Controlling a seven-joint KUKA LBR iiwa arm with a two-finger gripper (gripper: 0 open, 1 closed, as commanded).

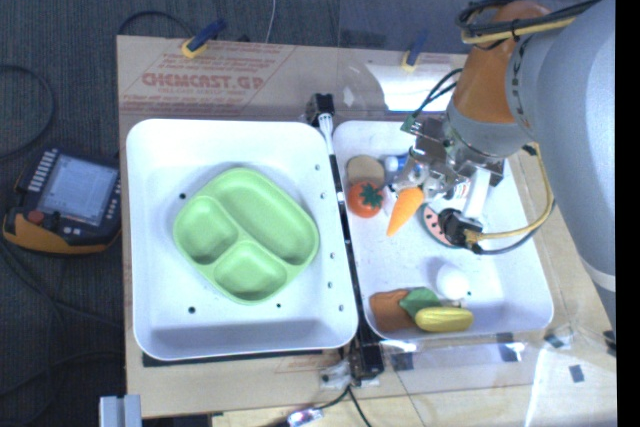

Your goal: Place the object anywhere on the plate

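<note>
A light green plate (245, 233) with three compartments lies in the left bin (150, 215). My gripper (428, 179) hangs over the upper middle of the right bin (520, 295). An orange carrot (403, 209) slants down and left from just under the gripper, thick end uppermost and meeting the gripper's tip. I cannot make out whether the carrot is held or lies on the bin floor.
The right bin also holds a red tomato (365, 200), a tan round piece (365, 169), a watermelon slice (437, 223), a white egg (452, 282), and a brown bun (392, 308) with a yellow piece (443, 319). A teach pendant (60, 200) lies left of the bench.
</note>
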